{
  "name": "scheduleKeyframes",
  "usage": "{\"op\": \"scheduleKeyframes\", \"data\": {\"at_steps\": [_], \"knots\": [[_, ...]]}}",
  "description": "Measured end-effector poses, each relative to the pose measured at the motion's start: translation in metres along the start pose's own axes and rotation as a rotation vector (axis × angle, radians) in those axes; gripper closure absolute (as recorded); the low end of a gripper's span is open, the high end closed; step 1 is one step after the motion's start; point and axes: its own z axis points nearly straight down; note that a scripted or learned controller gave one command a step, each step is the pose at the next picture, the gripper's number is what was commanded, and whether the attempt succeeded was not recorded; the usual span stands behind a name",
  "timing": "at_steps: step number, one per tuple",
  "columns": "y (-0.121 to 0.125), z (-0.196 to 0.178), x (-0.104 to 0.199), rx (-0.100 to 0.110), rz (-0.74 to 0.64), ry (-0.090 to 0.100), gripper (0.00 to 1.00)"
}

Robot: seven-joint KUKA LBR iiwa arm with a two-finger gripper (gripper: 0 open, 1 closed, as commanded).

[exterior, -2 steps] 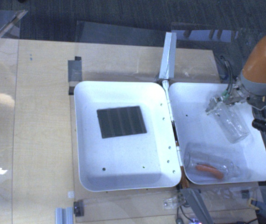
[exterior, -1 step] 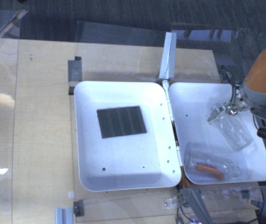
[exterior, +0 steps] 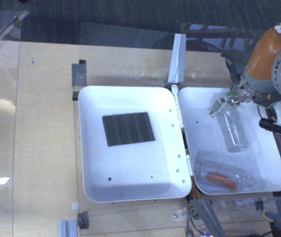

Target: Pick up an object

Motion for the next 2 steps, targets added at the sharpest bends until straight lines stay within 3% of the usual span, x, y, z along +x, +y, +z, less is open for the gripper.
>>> {"op": "scheduleKeyframes", "data": {"at_steps": [1, 2], "knots": [[-0.092, 0.001, 0.007, -0.014, -0.129, -0.003, 0.0], [-0.117, 0.0, 0.018, -0.017, -0.151, -0.004, 0.0]]}}
